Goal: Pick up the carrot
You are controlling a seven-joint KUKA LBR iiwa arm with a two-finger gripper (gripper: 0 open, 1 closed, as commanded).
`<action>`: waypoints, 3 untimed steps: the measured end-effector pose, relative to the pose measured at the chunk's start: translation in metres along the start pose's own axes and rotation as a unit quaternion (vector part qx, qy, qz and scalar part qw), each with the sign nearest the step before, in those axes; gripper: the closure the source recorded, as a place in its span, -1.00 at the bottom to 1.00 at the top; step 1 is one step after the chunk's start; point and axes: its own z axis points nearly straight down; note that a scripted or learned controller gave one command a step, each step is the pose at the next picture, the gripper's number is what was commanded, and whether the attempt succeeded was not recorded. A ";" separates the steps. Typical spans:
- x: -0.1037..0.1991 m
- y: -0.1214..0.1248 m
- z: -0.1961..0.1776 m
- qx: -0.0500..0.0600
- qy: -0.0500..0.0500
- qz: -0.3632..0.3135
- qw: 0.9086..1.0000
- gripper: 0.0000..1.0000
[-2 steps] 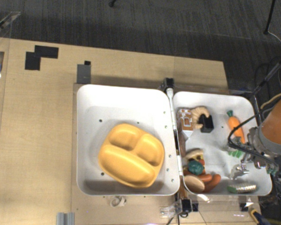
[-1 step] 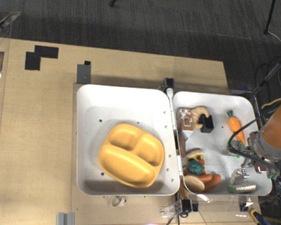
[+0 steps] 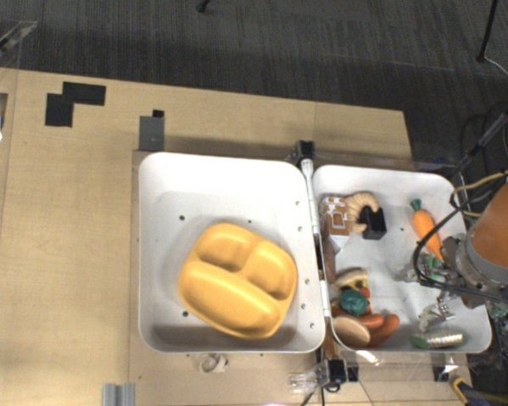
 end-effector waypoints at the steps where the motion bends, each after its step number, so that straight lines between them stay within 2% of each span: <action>1: -0.055 -0.016 0.001 0.001 -0.001 0.317 0.948 -1.00; 2: -0.012 -0.006 0.000 0.002 -0.001 0.162 0.987 -1.00; 3: 0.009 0.000 -0.001 0.003 -0.002 0.086 0.996 -1.00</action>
